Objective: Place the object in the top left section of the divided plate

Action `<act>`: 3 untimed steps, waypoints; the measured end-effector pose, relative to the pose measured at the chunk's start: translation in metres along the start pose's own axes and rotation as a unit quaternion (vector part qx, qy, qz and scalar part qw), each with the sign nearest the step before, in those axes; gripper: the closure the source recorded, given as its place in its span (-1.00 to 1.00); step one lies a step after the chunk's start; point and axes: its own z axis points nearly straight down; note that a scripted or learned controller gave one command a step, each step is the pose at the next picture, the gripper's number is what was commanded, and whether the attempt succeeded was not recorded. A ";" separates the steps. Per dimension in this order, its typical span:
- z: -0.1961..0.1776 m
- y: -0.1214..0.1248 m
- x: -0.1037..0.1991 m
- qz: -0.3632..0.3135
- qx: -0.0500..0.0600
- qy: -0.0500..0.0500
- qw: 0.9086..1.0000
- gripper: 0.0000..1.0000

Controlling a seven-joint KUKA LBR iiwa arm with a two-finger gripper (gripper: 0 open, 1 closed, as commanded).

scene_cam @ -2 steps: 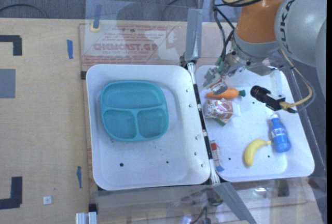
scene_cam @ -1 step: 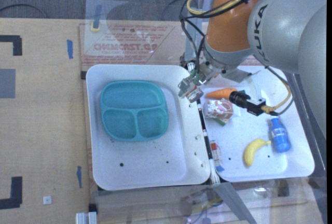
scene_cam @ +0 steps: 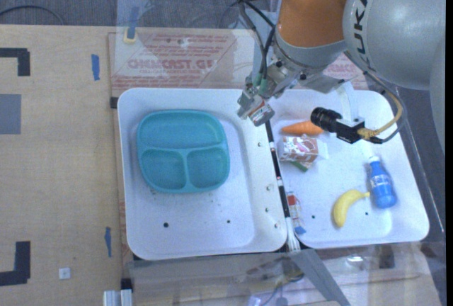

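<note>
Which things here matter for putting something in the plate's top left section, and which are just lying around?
For the job: plate, gripper. The task doesn't name its object.

In the right bin, any could be it: carrot, banana, bottle, snack packet.

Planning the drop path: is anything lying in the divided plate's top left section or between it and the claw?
Nothing visible. The teal divided plate lies bare in the left bin; the claw sits near the bins' shared edge, right of the plate.

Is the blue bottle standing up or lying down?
Lying down: the blue bottle rests on its side in the right bin, beside the banana.
</note>
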 end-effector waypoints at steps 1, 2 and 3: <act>0.068 -0.016 0.068 -0.041 0.001 0.001 0.999 1.00; 0.103 -0.027 0.050 -0.013 0.002 0.001 1.000 1.00; 0.149 -0.002 0.077 0.154 -0.002 0.002 0.988 1.00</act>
